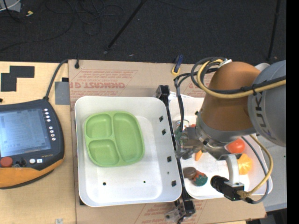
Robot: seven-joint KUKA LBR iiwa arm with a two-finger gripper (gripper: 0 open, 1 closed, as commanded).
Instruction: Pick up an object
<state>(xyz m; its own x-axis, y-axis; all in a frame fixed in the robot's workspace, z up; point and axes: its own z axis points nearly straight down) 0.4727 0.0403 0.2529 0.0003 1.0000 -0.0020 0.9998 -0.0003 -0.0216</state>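
Poised low over the right-hand shallow white bin (266, 186), the grey arm with its orange band (232, 94), wrist bulk hiding most of the far half of that bin. Gripper (190, 143) seen dimly at the bin's left wall, beneath the wrist; grip state impossible to tell from here, nothing visibly held. Nearest candidates for a pick: a small orange carrot-shaped piece (199, 155) just near-right of the gripper, long axis running roughly near to far; a round brown disc-like piece (189, 172) and a teal-and-red lump (200, 178), touching or almost so, directly nearer the camera. Further right, an orange-red rounded toy (236, 146) and a yellow ridged piece (245, 163), tucked beside the arm's black camera bracket (227, 186). In the left-hand white bin (93, 190), well apart, a green three-compartment plastic tray (113, 138). Short shift toward the near side judged enough to reach the closest piece
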